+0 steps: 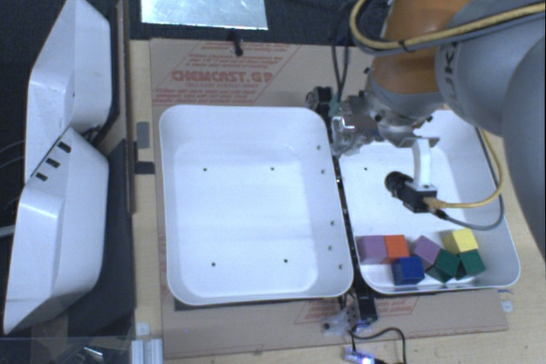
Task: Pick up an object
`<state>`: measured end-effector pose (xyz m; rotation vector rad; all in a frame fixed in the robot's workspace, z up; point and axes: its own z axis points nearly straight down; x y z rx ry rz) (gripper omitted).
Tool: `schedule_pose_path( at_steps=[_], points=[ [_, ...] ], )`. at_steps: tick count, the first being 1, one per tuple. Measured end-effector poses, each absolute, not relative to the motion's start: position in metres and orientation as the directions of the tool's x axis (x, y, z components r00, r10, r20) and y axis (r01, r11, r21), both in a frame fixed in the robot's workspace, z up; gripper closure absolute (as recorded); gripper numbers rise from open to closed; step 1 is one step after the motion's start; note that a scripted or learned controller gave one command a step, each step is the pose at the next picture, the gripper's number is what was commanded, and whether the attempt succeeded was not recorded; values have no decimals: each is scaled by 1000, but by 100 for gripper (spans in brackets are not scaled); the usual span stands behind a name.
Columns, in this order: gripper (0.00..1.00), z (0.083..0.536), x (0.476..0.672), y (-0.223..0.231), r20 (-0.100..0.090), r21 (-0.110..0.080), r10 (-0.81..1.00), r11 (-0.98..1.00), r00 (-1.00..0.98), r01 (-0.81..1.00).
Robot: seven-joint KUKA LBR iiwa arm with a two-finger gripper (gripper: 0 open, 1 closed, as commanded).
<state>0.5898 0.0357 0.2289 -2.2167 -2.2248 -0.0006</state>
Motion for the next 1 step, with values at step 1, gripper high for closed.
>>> schedule_pose_path(
  at_steps=[1],
  points=[
    [100, 238, 582, 85, 1, 1, 1000, 4, -4, 1000]
  ],
)
